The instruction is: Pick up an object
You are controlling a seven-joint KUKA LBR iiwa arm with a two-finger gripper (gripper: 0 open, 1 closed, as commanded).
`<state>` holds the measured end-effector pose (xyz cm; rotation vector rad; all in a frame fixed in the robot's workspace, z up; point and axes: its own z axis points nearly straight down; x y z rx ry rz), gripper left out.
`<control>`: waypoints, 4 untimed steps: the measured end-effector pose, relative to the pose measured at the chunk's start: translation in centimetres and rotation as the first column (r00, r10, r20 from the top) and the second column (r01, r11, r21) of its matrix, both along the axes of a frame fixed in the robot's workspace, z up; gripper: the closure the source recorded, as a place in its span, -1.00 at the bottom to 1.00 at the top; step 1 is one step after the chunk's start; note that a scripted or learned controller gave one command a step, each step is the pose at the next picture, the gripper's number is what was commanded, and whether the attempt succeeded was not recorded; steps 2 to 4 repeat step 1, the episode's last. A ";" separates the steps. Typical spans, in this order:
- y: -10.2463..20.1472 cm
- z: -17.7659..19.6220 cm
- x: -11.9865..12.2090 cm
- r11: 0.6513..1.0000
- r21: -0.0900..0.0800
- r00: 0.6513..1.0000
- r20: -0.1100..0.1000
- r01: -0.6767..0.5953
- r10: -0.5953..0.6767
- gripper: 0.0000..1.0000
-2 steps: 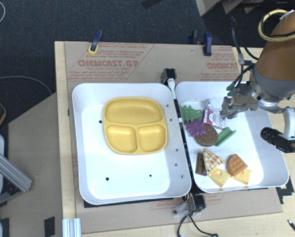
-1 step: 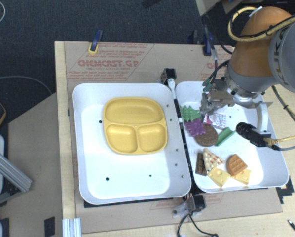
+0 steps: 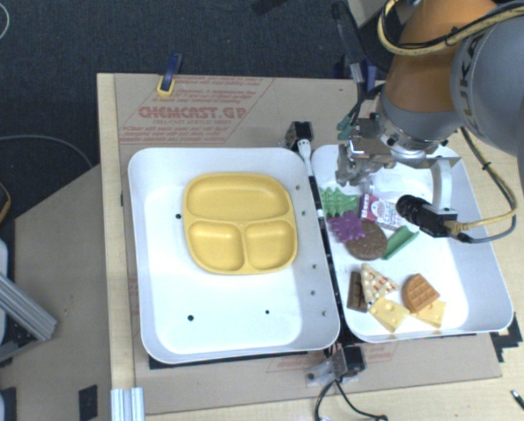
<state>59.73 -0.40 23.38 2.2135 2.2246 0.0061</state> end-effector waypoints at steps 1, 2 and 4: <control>0.9 -0.3 -0.5 1.000 0.000 1.000 -0.007 0.004 -0.004 1.00; 0.9 -0.3 -0.5 1.000 0.000 1.000 -0.007 0.004 -0.004 1.00; 0.9 -0.3 -0.5 1.000 0.000 1.000 -0.007 0.004 -0.004 1.00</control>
